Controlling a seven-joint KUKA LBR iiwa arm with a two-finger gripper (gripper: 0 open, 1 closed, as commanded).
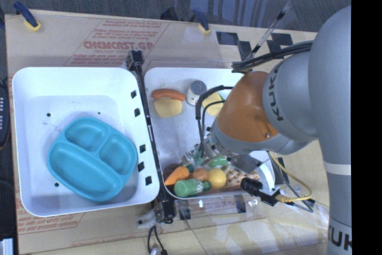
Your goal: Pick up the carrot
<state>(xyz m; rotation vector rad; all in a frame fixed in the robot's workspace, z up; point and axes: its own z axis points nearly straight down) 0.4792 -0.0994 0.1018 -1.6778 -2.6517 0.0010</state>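
Observation:
The carrot (176,175) is orange and pointed, lying near the front left corner of the right bin (173,134) with its tip toward the bin's left wall. My gripper (201,157) hangs low over the pile of toy food just right of and behind the carrot, under the orange wrist band (245,110). The arm hides much of the bin's right half.
Around the carrot lie a green piece (190,187), a yellow lemon (217,178) and another orange piece (201,174). A sausage (169,94), a yellow piece (168,107) and a small grey cup (196,91) sit at the back. A blue divided plate (92,157) lies in the left bin (36,86).

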